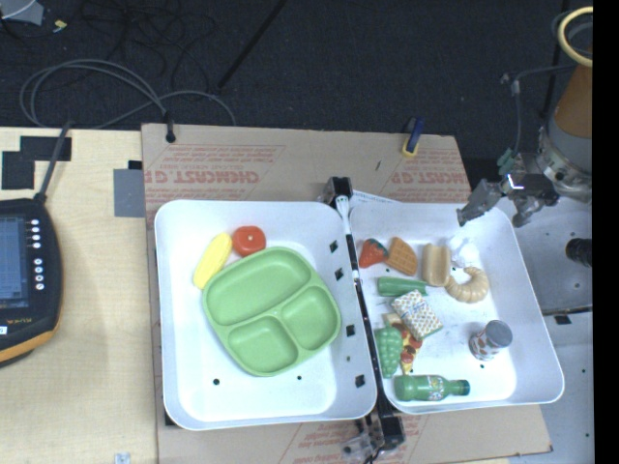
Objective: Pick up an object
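My gripper [503,207] hovers over the far right corner of the right bin [538,358], open with nothing between its fingers. Below it in that bin lie a tan croissant [470,284], a bread roll [434,264], an orange wedge [402,256], a red strawberry [372,253], a green pod [399,286], a checkered packet [418,312], a small can [490,339] and a green bottle [430,387]. The left bin [184,375] holds a green divided plate [273,309], a yellow banana [212,260] and a red tomato [250,240].
A ridge [354,298] divides the two bins. Both sit on cardboard [251,162]. A teach pendant [24,278] lies on the bench at far left, with cables [97,75] behind. A blue clip [413,135] stands at the cardboard's far edge.
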Tool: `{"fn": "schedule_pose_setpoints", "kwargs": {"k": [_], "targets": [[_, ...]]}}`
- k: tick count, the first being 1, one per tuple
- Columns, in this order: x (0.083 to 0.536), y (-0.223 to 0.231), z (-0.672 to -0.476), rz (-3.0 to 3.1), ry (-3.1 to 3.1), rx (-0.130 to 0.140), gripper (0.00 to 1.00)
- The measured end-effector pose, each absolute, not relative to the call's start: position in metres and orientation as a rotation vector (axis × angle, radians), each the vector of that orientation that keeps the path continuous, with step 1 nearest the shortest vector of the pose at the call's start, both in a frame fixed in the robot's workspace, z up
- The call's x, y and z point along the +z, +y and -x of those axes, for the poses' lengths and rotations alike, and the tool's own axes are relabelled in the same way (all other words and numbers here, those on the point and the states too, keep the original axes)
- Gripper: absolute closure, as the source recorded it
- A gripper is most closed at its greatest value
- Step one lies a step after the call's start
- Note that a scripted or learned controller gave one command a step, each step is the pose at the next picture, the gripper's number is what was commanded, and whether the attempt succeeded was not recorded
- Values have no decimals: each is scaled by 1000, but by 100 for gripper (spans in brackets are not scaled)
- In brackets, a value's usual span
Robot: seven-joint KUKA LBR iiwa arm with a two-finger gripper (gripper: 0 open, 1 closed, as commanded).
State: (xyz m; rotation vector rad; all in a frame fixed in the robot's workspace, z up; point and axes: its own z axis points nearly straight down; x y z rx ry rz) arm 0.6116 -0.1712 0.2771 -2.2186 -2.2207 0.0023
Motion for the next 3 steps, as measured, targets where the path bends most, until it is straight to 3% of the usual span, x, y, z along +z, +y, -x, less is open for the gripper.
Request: {"fn": "schedule_pose_setpoints", "kwargs": {"k": [1,2,3], "targets": [[381,-67,-560,2211,-2236,-13,0],[384,-73,-560,2215,-2223,4,100],[331,1,-561,2208,-2224,7,100]]}}
